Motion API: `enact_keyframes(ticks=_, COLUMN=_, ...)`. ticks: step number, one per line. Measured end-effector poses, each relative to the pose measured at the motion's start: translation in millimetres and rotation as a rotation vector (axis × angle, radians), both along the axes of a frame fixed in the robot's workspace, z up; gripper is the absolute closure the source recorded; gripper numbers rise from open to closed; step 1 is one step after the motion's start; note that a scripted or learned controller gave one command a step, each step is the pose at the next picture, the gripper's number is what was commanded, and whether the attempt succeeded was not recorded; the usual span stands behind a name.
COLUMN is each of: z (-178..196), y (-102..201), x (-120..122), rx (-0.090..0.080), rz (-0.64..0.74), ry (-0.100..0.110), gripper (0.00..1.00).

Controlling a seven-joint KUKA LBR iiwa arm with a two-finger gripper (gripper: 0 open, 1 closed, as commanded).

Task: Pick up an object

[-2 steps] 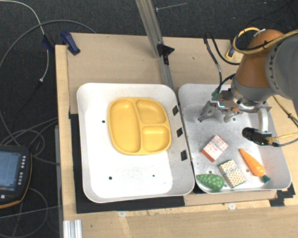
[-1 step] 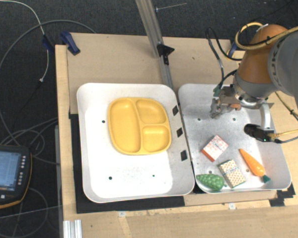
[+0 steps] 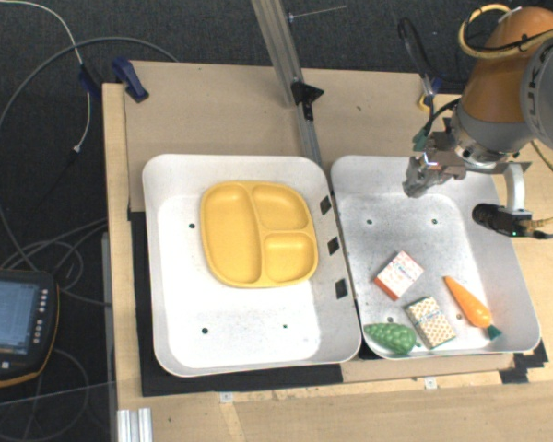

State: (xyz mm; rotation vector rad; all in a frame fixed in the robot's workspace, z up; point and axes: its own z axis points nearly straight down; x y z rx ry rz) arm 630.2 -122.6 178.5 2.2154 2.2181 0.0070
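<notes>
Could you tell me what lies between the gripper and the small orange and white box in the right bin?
In the camera view, just bare white bin floor separates the gripper from the box.

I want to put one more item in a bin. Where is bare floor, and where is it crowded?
Left bin: bare strip in front of the yellow divided plate. Right bin: bare middle, between the gripper and the small box. Crowded: its near edge, with patterned box, carrot and green piece.
</notes>
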Motion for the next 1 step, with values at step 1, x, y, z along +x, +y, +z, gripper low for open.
enact_keyframes(ticks=1, z=65.9, y=0.0, x=1.6, rx=0.0, rz=0.0, ry=-0.002, gripper=1.0)
